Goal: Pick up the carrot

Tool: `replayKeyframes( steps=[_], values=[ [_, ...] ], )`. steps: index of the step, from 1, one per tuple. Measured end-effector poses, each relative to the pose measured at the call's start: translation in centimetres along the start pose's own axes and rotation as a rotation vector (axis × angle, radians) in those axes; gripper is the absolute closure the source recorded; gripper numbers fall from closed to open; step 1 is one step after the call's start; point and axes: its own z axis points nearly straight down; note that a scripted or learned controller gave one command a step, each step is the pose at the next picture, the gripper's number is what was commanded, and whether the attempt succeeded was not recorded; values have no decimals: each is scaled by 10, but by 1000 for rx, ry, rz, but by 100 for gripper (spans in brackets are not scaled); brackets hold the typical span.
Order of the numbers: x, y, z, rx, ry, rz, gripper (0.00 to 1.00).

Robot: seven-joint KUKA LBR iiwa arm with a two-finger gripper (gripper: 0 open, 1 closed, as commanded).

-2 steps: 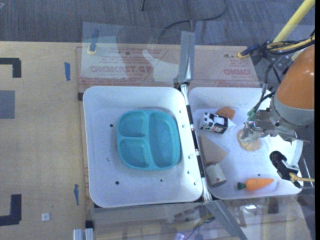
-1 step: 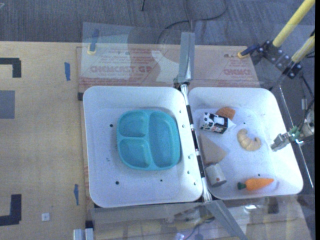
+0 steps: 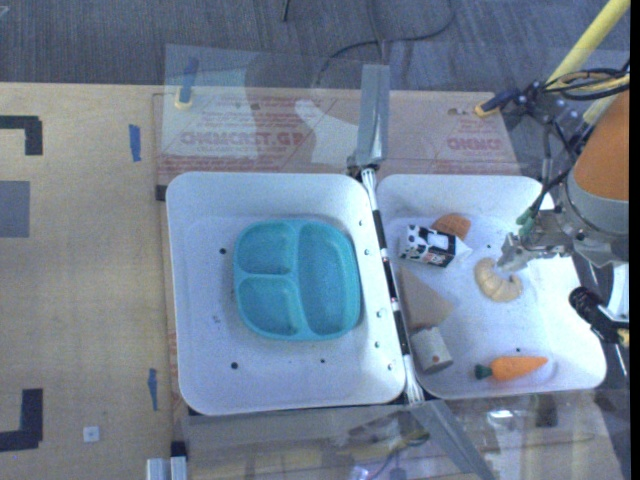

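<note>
You are looking down on two shallow white bins side by side. The orange carrot with a green stalk end [image 3: 512, 368] lies near the front edge of the right white bin [image 3: 560, 203]. The arm's two-finger gripper [image 3: 510, 256] hangs well apart from it, over a pale round beige object [image 3: 497, 280]; whether it is spread or closed cannot be made out. The left white bin [image 3: 200, 218] holds a teal plastic plate with three compartments [image 3: 297, 279].

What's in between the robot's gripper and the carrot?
In the camera view, only bare white bin floor lies between the gripper and the carrot. A tan rounded piece sits right under the gripper.
</note>
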Motion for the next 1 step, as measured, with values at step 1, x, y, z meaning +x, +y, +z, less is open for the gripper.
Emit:
replayKeyframes(
  steps=[1],
  values=[
    [-63,-29,-58,-3,-2,-352,100]
  ],
)
